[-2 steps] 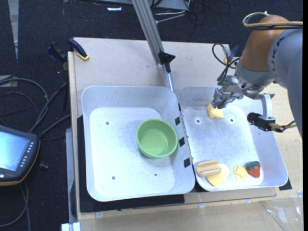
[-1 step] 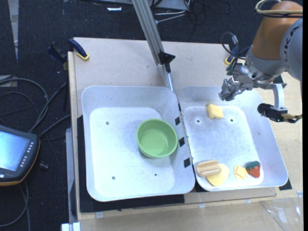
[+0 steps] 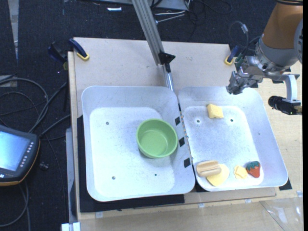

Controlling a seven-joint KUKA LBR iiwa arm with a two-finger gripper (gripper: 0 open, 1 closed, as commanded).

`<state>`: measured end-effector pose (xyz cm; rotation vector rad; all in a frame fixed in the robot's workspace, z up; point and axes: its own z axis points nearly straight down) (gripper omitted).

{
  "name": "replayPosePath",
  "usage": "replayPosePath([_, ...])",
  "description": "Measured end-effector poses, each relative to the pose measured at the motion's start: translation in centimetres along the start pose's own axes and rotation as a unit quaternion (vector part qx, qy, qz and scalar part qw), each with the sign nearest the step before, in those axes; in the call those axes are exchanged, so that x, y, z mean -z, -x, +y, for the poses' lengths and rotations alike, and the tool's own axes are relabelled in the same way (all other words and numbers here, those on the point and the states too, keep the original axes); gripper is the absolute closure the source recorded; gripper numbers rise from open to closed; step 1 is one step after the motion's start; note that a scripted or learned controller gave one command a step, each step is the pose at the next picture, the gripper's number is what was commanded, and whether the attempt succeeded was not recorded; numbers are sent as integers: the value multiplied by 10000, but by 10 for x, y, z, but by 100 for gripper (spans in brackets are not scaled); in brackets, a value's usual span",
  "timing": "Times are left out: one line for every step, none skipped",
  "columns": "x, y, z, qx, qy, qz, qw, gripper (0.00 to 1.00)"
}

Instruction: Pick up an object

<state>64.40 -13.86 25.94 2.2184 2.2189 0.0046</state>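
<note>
Hovering over the far right corner of the right bin (image 3: 269, 143), the gripper (image 3: 237, 86) carries nothing that can be seen; whether it stands open or closed cannot be told from this angle. The step in hand appears to be the approach: no object has been taken.

Candidate objects lie in the right bin:
- a yellow block (image 3: 215, 111), near the far wall, the closest to the gripper, just ahead and to its left;
- a hot-dog toy (image 3: 208, 167), a yellow piece (image 3: 240, 172) and a strawberry (image 3: 253, 169), along the near wall, well apart from the gripper.

A green bowl (image 3: 156, 138) sits in the left bin (image 3: 96, 129).

The next move likely calls for aligning above the yellow block, then descending.
</note>
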Motion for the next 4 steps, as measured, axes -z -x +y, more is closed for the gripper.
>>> replayPosePath([4, -54, -16, 21, -19, 10, 10000, 100])
replayPosePath([0, -110, -34, 22, -24, 10, 10000, 100])
replayPosePath([0, -162, -44, 21, -27, 9, 10000, 100])
replayPosePath([-10, -208, -43, 20, -31, 8, 10000, 100])
